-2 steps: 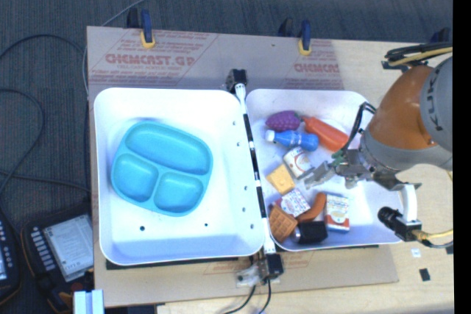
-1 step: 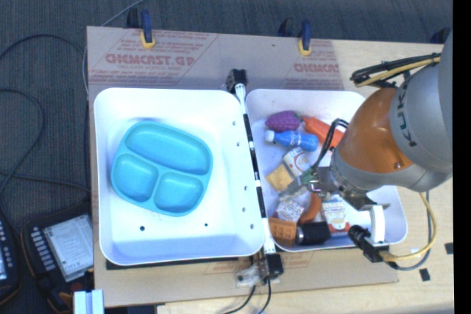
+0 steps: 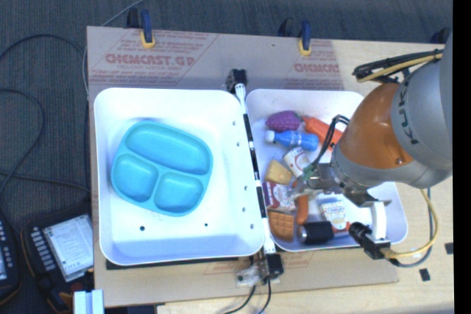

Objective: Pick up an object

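Observation:
The right bin (image 3: 383,228) holds a pile of toy food. Among it are a purple piece (image 3: 283,119), a blue bottle (image 3: 291,137), an orange piece (image 3: 316,126), a white and red packet (image 3: 296,157), a yellow wedge (image 3: 278,173), a waffle square (image 3: 280,222), an orange stick (image 3: 302,208), a black cylinder (image 3: 317,233) and a white packet (image 3: 334,214). My gripper (image 3: 312,179) is low over the middle of this pile, between the white and red packet and the orange stick. The orange wrist band and grey arm hide the bin's right half.
The left bin (image 3: 118,232) holds a blue divided plate (image 3: 160,167). A black divider bar (image 3: 252,151) runs between the bins. Two clamps (image 3: 147,29) hold the cardboard at the back edge. A yellow cable (image 3: 408,254) loops at the front right.

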You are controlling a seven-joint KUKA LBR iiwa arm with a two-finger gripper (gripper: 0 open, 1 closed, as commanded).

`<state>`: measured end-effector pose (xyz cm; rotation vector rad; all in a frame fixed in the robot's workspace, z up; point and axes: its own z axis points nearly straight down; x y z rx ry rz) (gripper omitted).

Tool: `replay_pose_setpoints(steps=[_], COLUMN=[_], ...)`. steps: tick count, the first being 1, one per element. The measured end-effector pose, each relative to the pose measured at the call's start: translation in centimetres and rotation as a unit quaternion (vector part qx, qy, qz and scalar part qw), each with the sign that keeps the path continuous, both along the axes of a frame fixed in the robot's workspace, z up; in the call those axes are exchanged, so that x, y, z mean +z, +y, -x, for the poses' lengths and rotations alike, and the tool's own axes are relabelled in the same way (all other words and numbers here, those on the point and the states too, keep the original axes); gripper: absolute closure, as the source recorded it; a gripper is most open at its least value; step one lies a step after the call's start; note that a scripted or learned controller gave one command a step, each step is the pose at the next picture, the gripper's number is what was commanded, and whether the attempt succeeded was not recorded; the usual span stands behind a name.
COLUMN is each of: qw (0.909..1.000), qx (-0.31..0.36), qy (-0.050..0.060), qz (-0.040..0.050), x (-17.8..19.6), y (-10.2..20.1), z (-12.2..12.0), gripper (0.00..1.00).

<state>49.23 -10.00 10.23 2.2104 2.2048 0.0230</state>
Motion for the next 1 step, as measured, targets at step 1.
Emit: replay_pose_setpoints(steps=[1], qw=[0.9999], qx=[0.002], qy=[0.012], qz=[-0.0016], x=[8.22], y=[6.52], z=[0.81], gripper=[1.00])
